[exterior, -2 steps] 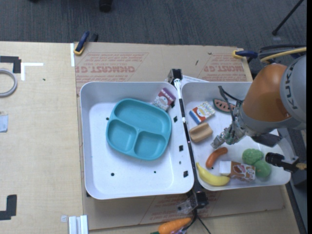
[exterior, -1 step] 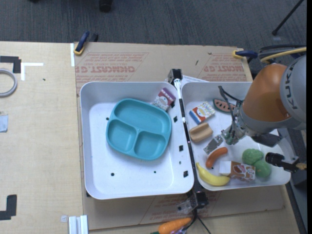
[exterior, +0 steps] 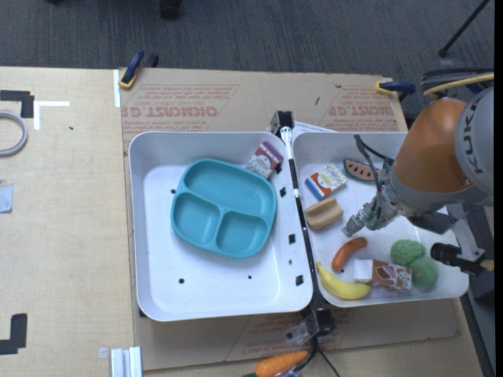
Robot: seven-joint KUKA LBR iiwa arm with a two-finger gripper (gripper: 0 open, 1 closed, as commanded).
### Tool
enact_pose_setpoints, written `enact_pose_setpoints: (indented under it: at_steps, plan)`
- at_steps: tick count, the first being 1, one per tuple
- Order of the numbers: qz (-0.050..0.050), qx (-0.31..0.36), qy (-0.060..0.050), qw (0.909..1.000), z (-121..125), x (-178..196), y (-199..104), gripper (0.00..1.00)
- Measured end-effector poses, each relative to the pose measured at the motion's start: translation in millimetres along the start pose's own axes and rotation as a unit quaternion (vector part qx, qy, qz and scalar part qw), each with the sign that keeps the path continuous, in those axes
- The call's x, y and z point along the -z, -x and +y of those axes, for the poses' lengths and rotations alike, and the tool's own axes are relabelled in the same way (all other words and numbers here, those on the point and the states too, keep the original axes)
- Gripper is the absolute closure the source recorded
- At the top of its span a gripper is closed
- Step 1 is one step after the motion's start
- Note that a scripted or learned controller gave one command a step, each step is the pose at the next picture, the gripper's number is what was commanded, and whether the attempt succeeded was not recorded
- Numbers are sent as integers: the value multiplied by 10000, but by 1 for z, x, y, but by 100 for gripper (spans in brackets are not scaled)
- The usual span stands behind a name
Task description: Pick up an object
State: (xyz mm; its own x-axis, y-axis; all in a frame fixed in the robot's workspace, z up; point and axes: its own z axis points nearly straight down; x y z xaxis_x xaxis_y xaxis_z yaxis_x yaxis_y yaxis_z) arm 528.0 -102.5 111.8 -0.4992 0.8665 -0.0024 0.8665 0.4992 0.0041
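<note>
Nearest the camera in the right bin (exterior: 460, 289), the banana (exterior: 343, 284) and the small sausage (exterior: 349, 251) just behind it look like light, stiff, smooth toys, best pinched across the middle of their narrow width. Farther back, the gripper (exterior: 355, 223) hangs just above the sausage beside the bun (exterior: 323, 213); how it is set I cannot tell.

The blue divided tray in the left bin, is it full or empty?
Empty. All three compartments of the blue tray show bare blue surface. The small packet lies beside its upper right corner, in the left bin.
</note>
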Motion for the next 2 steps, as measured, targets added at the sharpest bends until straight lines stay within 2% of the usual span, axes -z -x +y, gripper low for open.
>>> enact_pose_setpoints:
  at_steps: [1, 2]
  plan:
    - [0, 1, -1, 10000, 0, 0, 0, 0]
    - [12, -352, -20, 9994, -14, -20, -10, 0]
